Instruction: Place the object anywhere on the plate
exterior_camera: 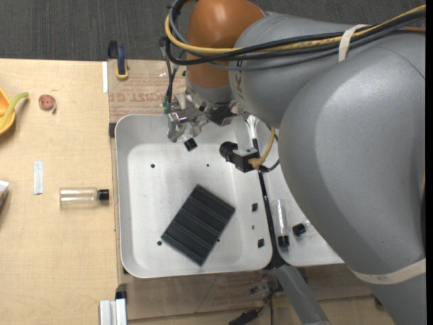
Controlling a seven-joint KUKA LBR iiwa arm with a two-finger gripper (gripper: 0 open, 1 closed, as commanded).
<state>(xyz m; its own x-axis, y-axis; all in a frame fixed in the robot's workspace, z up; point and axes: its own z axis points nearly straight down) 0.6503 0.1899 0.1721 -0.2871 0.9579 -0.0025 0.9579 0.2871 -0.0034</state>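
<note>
Pale wooden bench [54, 249] carries 2 white bins. Over the left bin [135, 181], near its 12 o'clock rim, hangs the claw [181, 128]; its grip probably can't be told. At 5 o'clock from it, a black ribbed block [198, 223] lies flat on the bin floor. At 9 o'clock, a clear bottle [82, 195] rests outside.

The arm [352, 134] consists of large rounded links with a matte grey, finely textured casing. A glossy orange band [220, 29] forms a dome-shaped section above the wrist. Yellow and black cables [203, 46] loop around this section and run along the upper link, secured by a pale strap [346, 40]. The wrist carries small metallic fittings [181, 117] (detail too small to resolve).
</note>
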